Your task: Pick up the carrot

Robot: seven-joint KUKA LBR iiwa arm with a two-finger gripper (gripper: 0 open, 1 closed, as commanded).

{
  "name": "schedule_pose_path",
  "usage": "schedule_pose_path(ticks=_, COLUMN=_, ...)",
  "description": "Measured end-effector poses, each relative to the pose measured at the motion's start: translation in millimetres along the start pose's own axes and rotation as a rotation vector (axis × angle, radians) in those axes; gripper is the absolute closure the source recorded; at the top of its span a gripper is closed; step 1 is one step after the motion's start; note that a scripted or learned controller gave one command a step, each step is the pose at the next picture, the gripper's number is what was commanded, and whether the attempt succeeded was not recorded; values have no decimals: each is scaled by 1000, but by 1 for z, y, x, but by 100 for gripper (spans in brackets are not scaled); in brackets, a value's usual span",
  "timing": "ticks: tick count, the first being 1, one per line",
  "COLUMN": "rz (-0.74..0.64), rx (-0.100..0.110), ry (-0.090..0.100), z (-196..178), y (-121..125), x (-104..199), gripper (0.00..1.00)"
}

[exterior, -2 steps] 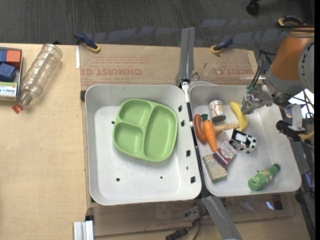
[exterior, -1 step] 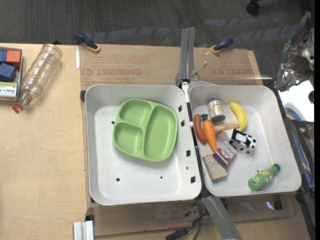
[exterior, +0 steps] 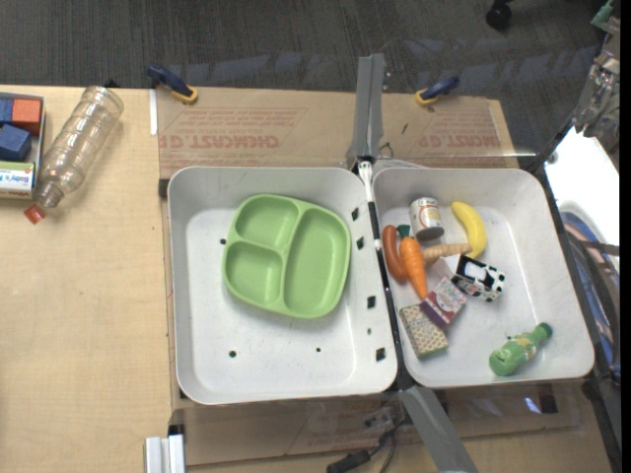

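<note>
The carrot [exterior: 413, 264] lay in the right bin [exterior: 552, 227], close to its left wall at about nine o'clock, its tip pointing toward five o'clock. A banana [exterior: 470, 227] lay at one o'clock from it, a small can [exterior: 426, 211] at twelve, and a green bottle [exterior: 518, 351] (on its side) at four. A green divided plate [exterior: 288, 255] sat in the left bin [exterior: 197, 294]. Whether the gripper was released or clenched could not be told.

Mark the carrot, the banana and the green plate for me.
carrot [exterior: 413, 264]: camera view, middle of its orange body, right bin.
banana [exterior: 470, 228]: camera view, middle of the yellow curve, right bin.
green plate [exterior: 288, 255]: camera view, centre divider ridge, left bin.
</note>
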State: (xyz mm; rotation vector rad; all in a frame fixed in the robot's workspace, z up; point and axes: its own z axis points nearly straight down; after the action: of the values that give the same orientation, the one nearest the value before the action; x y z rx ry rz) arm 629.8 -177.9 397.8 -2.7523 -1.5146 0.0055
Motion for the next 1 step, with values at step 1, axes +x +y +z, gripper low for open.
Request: schedule_pose_path(ticks=1, rz=320, rx=2, ry=-1, z=-42, y=32, x=-14, gripper=100)
